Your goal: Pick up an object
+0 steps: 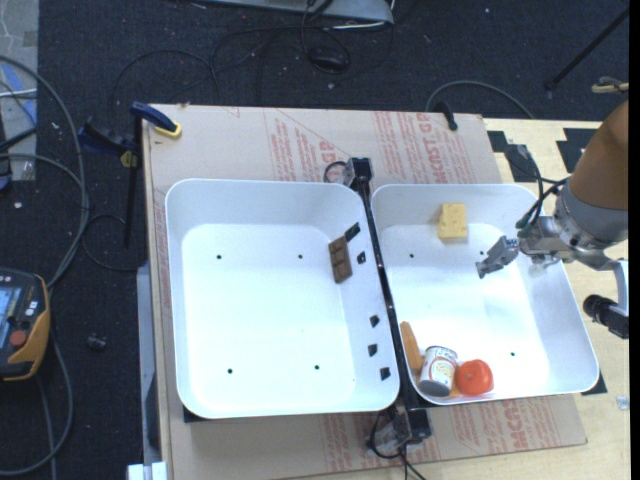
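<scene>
Two white bins sit side by side on a brown cardboard sheet [300,138]. The left bin [260,318] has a small brown chocolate-like bar [341,261] lying near its right wall. The right bin [540,348] holds more things. A yellow sponge block [453,222] lies near the far side. Down in the near corner sit an orange carrot-like stick [411,346], a small tin can [437,370] (it lies tipped on its side) and a red tomato-like ball [475,377], all close together and touching or almost touching. The grey arm [590,223] comes in from the right. Its gripper [495,258] hangs over the middle of the right bin, near the sponge block but apart from it. Nothing is between its fingers, and I cannot tell how far apart they are.
</scene>
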